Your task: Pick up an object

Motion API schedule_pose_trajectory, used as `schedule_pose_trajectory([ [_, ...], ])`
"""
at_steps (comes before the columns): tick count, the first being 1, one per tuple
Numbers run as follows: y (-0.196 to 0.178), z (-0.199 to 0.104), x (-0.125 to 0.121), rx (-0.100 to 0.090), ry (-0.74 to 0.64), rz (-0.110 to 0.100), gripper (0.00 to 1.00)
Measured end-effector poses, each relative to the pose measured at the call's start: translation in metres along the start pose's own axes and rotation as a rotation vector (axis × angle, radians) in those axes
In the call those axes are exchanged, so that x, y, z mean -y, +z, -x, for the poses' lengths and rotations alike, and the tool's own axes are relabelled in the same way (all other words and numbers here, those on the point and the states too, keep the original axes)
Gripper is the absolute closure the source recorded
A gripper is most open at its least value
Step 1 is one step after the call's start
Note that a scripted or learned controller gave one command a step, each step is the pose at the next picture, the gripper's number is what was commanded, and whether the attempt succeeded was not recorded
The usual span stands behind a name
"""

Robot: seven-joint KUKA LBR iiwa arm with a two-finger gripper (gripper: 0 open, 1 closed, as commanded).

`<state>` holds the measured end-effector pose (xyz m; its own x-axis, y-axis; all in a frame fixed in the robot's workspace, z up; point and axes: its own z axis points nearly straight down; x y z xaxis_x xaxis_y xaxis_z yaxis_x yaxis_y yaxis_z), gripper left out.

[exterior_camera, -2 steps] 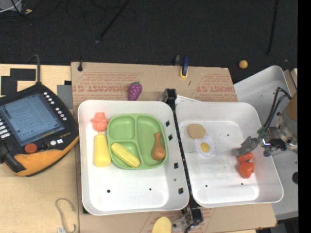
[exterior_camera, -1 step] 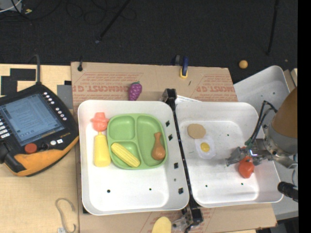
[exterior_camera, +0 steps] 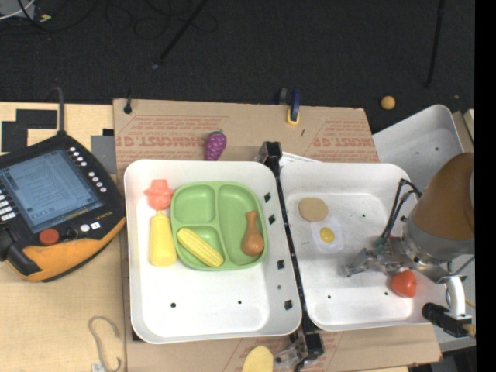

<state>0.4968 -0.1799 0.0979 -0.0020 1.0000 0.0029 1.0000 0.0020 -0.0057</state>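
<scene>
Down in the right bin (exterior_camera: 341,316), gripper (exterior_camera: 358,266) sits low beside the tomato (exterior_camera: 403,284) with fingers apparently spread on nothing, so no pick yet; cookie (exterior_camera: 313,208) and egg (exterior_camera: 327,235) nearby, left bin (exterior_camera: 201,308) holds green plate (exterior_camera: 217,200) with corn (exterior_camera: 200,247) and drumstick (exterior_camera: 252,235).

We see arm (exterior_camera: 449,208) entering from right edge, grey body with orange band above wrist, bulk sitting at right side of scene. Wrist angles down and leftward, toward near right. Gripper (exterior_camera: 364,263) extends left from wrist, low, metal fingers (exterior_camera: 350,268) pointing left. We cannot tell finger spacing from this angle. Dark cables loop from wrist up along arm's left side.
</scene>
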Motion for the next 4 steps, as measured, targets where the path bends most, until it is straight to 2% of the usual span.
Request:
schedule_pose_trajectory([
  [1,0.011,-0.001,0.0,0.001,0.003,0.002,0.0],
  [2,-0.001,0.001,0.0,0.001,0.01,0.005,1.0],
  [4,-0.116,0.006,0.013,0.003,0.003,0.007,1.0],
])
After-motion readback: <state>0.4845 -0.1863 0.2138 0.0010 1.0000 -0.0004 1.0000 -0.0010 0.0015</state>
